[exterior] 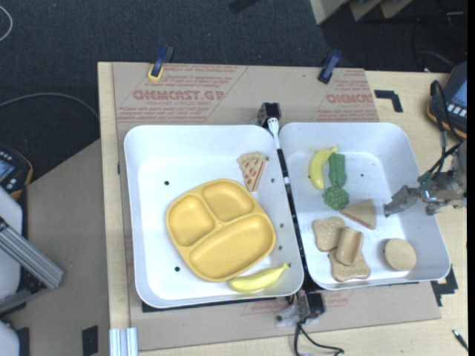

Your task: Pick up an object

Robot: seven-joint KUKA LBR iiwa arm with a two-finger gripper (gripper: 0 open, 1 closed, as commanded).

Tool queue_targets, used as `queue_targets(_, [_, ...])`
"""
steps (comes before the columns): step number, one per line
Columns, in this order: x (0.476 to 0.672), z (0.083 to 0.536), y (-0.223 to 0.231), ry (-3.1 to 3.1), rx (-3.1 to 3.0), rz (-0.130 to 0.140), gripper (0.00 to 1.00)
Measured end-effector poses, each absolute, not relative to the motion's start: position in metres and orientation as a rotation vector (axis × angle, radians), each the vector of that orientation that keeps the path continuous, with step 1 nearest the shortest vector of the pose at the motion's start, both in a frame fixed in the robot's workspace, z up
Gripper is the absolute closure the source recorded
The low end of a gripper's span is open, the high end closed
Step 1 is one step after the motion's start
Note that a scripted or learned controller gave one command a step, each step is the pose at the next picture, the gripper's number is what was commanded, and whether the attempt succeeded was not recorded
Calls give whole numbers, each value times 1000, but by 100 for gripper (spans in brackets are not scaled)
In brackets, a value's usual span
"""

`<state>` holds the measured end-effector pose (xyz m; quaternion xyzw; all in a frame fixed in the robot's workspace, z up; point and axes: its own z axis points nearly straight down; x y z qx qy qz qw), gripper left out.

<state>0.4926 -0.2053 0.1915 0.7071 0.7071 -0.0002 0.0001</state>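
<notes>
The tan wedge [361, 214] lay in the right bin [423, 162], beside the broccoli [336, 196]. The pincer [392, 205] hovered just right of it, low over the bin floor, grasping nothing; whether it stood released or clenched could not be told. The step appeared to be approach; next it needed to centre on the wedge and descend.

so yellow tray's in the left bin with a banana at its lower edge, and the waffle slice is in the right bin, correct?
Not quite. The camera view shows the waffle slice in the left bin, just above the yellow tray, near the divide between the bins. The rest holds: the tray sits in the left bin with a banana at its lower edge.
</notes>
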Motion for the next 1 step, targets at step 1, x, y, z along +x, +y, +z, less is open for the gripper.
queue_targets(1, [578, 246, -164, 2224, 2204, 11, 0])
